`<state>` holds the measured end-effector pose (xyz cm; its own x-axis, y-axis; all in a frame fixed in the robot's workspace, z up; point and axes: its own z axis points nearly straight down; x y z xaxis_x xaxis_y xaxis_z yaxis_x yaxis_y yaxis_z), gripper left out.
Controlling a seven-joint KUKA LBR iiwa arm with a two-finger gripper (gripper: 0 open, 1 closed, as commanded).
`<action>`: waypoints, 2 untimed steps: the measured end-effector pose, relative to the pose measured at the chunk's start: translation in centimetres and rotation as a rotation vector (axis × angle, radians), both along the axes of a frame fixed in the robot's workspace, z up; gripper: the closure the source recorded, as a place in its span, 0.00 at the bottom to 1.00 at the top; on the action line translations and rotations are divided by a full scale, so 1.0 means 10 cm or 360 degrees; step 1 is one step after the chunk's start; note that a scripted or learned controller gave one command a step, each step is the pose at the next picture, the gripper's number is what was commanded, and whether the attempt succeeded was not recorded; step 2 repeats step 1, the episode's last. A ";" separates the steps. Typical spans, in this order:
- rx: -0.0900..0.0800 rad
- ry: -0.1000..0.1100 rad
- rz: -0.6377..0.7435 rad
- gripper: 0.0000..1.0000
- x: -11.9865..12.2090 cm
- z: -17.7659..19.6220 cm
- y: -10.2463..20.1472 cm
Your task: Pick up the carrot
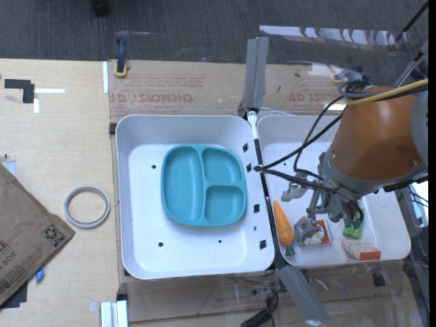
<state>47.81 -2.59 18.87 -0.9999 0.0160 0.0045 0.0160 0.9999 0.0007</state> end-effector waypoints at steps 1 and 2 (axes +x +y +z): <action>0.0002 0.0005 -0.0005 1.00 0.01 0.06 0.00; 0.0002 0.0005 -0.0005 1.00 0.01 0.06 0.00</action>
